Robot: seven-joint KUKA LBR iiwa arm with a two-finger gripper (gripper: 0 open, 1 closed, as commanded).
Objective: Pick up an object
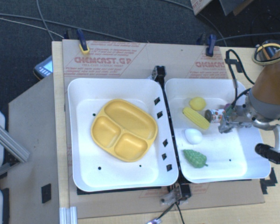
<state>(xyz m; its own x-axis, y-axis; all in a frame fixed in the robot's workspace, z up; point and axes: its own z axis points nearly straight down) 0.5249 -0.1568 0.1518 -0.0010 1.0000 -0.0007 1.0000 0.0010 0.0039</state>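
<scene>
The right bin (233, 149) holds a round yellow fruit (197, 103), a yellow corn cob (196, 118), a white egg-shaped piece (193, 136) and a green leafy piece (195, 157). My gripper (222, 122) is low in this bin, just right of the corn cob's right end and above the bin's bare middle. The arm's grey wrist and orange band come in from the right. Nothing is visibly held.
A yellow divided plate (124, 129) lies in the left bin (79, 139). A black divider with clips (162, 120) runs between the bins. Cables loop over the right bin's far right corner (233, 66). Blue clamps (83, 43) hold the back board.
</scene>
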